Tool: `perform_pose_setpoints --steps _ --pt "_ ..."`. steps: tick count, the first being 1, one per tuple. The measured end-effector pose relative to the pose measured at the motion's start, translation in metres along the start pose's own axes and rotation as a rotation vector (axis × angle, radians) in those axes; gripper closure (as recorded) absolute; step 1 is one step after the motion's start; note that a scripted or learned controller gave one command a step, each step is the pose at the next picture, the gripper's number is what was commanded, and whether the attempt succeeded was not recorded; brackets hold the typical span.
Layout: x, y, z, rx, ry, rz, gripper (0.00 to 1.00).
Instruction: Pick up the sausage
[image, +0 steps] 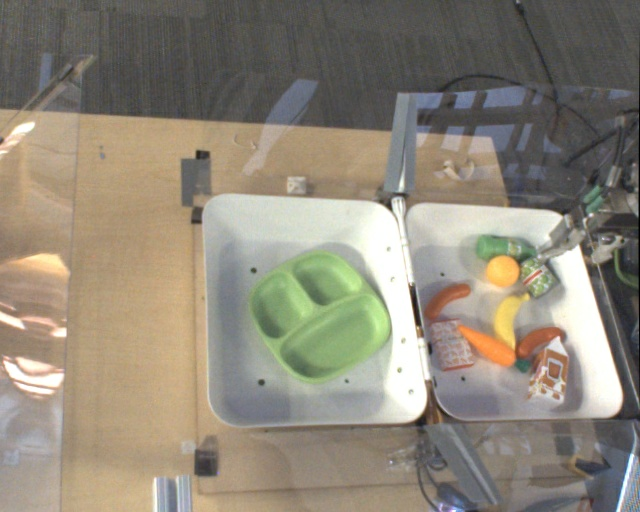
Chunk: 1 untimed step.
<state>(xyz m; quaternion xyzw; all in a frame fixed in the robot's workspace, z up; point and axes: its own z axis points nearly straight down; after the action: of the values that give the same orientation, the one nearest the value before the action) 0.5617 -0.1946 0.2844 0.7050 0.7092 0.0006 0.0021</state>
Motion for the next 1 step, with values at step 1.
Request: perform_pose_setpoints --steps 1 --pt "0.0495 0.0526 0.1463 -0.022 -0.005 0.069 0.0"
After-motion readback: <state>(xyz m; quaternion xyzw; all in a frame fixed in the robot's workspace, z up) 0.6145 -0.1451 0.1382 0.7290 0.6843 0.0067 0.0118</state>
